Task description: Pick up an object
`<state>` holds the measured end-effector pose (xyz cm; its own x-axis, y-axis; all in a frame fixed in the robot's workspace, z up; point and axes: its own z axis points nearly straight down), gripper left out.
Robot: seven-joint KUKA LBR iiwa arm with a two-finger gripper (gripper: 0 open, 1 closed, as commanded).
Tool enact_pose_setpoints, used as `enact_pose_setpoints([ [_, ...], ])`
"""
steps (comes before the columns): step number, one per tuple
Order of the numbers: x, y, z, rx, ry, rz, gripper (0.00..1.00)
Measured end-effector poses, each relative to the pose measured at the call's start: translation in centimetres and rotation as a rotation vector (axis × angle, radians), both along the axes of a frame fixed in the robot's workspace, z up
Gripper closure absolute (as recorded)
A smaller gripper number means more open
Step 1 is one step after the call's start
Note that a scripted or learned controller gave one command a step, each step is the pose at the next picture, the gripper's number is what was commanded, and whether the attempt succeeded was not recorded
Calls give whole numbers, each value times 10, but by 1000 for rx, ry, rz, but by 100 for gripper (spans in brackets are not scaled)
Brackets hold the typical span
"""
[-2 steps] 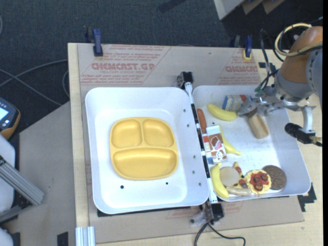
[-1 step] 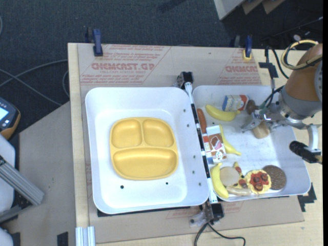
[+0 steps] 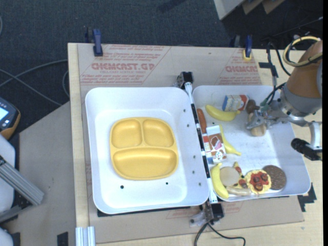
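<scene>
Reaching into the right bin [image 3: 302, 176], my gripper [image 3: 254, 123] sits over a small tan thing [image 3: 258, 131] to grab it; grip unclear.

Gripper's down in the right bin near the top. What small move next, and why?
Probably close and lift a little to test the grasp. The gripper sits low in the right bin over a small tan item, with the banana apart to its left. A firm hold isn't evident.

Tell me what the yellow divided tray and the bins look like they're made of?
The yellow tray looks like moulded plastic: uniform colour, soft sheen, rounded compartment walls. The two white bins also seem thin formed plastic, smooth and slightly glossy with rounded corners, though that is only a guess.
</scene>
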<state>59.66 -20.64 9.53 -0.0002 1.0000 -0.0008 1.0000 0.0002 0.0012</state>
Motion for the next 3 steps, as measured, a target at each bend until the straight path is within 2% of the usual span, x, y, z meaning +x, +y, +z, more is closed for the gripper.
enact_pose_setpoints([
  [1,34,57,-11,1,4,5,100],
  [2,64,108,-15,-1,34,2,100],
  [3,-4,172,96,5,-1,6,100],
])
